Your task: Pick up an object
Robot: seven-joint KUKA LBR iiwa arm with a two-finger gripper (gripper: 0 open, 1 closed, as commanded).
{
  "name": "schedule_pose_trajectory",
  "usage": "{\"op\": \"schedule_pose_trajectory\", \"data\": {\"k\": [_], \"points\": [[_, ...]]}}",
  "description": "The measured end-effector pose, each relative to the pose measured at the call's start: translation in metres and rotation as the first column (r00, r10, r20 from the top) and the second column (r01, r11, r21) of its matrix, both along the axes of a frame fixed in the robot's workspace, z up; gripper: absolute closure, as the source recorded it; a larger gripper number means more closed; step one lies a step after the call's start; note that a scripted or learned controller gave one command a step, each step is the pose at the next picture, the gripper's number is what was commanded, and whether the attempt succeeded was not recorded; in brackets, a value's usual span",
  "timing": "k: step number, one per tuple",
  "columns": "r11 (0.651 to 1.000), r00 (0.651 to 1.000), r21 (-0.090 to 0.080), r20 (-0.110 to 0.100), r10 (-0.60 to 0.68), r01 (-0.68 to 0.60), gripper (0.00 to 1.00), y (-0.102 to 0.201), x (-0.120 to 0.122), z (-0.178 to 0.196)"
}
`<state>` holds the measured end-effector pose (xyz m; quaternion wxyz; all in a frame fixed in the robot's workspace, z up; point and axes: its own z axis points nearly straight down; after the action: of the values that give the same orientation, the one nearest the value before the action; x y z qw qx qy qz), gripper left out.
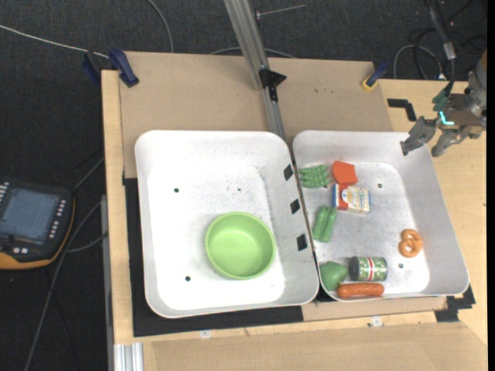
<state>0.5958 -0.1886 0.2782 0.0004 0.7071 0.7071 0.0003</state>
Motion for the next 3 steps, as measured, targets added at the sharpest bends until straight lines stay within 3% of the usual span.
{"op": "schedule_pose_trajectory", "data": {"k": [1, 3], "points": [[1.000, 1.000, 0.000, 0.000, 0.000, 0.000, 0.00, 0.000, 0.000, 0.000], [1.000, 1.000, 0.001, -0.004, 0.001, 0.000, 0.00, 0.012, -0.005, -0.099]]}}
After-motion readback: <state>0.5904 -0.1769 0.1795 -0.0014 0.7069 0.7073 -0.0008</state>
